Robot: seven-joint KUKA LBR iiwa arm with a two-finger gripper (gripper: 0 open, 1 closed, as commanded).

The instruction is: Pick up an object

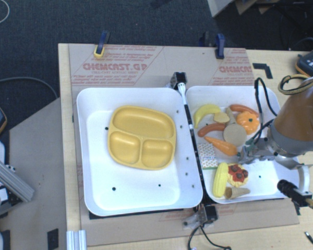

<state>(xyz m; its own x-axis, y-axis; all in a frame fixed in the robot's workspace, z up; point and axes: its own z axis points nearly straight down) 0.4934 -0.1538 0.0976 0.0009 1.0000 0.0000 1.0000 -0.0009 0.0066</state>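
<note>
Approach step: your gripper (246, 154) sits low in the right bin (261, 94), beside the carrot (220, 145) among the toy food at mid-bin. Jaw state: cannot tell. Next, you need a centred descent over one piece.

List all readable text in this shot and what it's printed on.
"CHEMCAST GP": red print on the brown protective sheet behind the left bin, partly blurred.
"CHEMCAST": same red print, repeated behind the right bin at, blurred and cut off.
Smaller red lines around both: too blurred to read.
</note>
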